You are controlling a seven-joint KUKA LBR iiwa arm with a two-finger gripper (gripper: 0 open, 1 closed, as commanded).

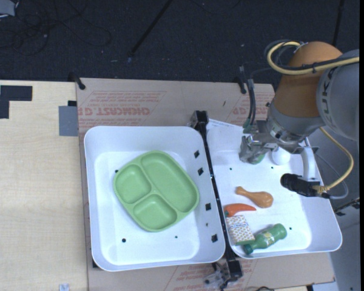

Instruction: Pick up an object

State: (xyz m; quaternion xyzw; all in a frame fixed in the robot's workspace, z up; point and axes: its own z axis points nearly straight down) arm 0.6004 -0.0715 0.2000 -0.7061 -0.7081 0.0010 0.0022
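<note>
My gripper [252, 152] hangs low over the far left part of the right bin [327, 238], pointing down at the bin floor. No object shows between its fingers. An orange drumstick toy [255, 196] lies in the middle of that bin, nearer the camera than the gripper and apart from it. Just in front of the drumstick is a red chili pepper [238, 209]. A patterned packet [239, 228] and a green bottle [266, 237] on its side lie at the bin's near edge.
The left bin [100, 223] holds a green divided plate [156, 190]. A black divider [207, 180] separates the two bins. A small white rounded thing [281, 157] sits just right of the gripper; I cannot tell what it is.
</note>
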